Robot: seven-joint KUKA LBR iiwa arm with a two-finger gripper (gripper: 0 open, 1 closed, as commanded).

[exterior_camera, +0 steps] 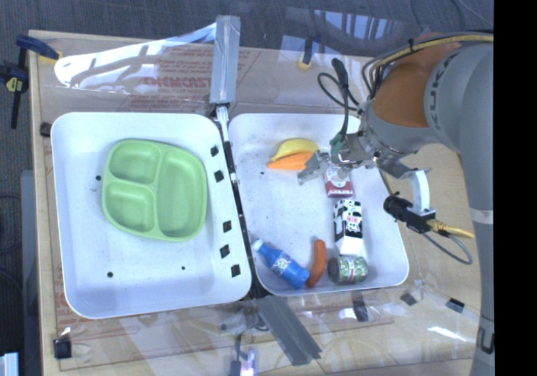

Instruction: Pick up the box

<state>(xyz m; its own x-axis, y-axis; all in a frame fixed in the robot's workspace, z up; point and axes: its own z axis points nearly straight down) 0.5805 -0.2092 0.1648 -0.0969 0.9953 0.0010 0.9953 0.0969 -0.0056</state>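
So the box (347,227) is a little white carton with black cow-style patches and a dark red top end, lying flat in the right bin (277,223), pointing toward a green can (349,268) at the near edge. The end effector (340,158) sits right over its red end; can't tell if it's spread or pinching anything.
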